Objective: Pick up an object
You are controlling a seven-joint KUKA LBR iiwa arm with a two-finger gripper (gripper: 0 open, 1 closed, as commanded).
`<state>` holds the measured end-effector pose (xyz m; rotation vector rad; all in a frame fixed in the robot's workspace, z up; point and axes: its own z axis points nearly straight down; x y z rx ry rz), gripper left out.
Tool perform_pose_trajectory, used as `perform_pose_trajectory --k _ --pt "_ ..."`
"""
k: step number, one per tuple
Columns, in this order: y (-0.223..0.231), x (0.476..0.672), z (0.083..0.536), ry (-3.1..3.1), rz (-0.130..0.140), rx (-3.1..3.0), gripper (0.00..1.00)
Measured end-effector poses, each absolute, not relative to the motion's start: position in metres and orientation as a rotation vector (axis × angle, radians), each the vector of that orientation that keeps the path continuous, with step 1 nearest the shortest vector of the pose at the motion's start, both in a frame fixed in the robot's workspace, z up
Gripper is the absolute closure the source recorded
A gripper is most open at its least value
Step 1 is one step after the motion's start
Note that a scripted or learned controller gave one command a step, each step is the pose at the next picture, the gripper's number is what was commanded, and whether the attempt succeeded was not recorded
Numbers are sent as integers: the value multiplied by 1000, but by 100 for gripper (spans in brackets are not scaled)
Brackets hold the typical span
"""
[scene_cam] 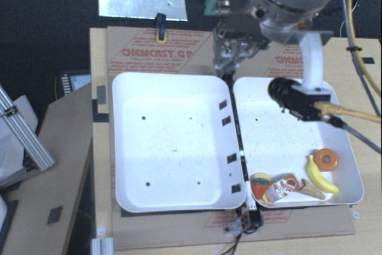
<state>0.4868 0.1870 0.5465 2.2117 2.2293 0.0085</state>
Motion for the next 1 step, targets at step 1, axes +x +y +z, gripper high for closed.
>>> perform_pose_trajectory --k 1 --pt "140 486 468 2219 -8 2227 100"
